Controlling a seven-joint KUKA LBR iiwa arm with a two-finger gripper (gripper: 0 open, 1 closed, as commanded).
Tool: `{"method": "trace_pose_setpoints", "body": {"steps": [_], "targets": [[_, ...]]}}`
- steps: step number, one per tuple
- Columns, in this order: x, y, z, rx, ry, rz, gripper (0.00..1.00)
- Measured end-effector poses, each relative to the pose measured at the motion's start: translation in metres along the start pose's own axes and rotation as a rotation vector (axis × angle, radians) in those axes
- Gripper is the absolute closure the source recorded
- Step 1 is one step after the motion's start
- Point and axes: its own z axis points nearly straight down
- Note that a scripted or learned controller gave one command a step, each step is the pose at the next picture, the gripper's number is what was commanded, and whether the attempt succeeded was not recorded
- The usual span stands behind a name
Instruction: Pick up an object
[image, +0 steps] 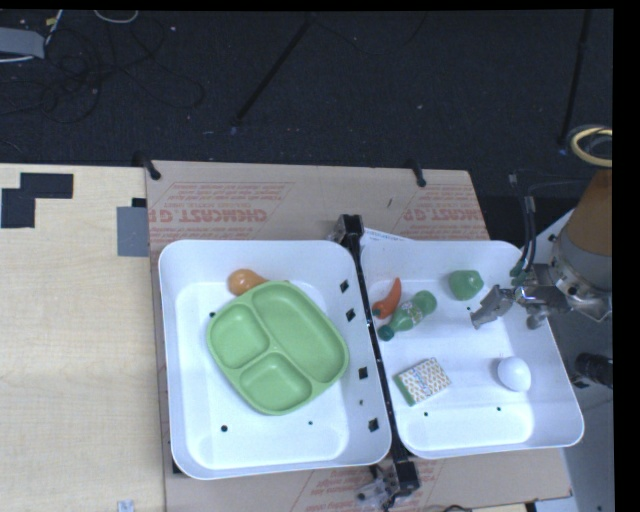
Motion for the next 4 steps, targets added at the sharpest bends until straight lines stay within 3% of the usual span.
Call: {"method": "trace_pose_setpoints", "body": {"steps": [1,3,4], "targets": [[0.000,0.003,-0.007,-0.012,-0.002,-0.002,0.00],[0.002,-0.003,0.101,-0.007,-0.001,-0.002,0.00],[0.003,-0.004,0.126,-0.010,-0.002,-0.002,0.00]]}}
